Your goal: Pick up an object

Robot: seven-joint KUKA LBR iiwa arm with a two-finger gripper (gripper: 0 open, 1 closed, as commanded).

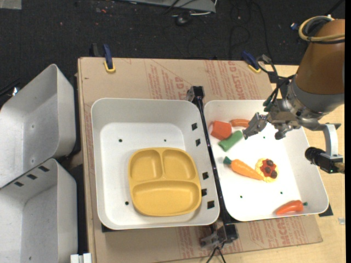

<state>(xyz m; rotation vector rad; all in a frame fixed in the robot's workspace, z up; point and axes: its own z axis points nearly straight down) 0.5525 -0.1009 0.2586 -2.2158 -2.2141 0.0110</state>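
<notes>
A: What sits in the two bins?

B: The left bin (104,147) holds one yellow tray (163,181) with three sections, lying flat toward the near edge. The right bin (315,193) holds the loose things: an orange block (221,129) by its far-left corner, a green piece (231,140) touching it on the near side, a small orange piece (239,123) just beyond, a carrot (245,169) near the middle, a yellow and red toy (267,169) just beside the carrot, and a red pepper (289,206) by the near-right corner.

A: And the jaws (270,126)?

B: They hang over the far edge of the right bin, spread apart, with nothing between them. The dark left finger (253,127) is near the orange piece, not touching it.

A: Room to move?

B: The near-left part of the right bin floor is bare, and so is the far strip of the left bin. The tabletop (159,78) is bare beyond both bins, with clamps (108,59) at its far edge.
</notes>
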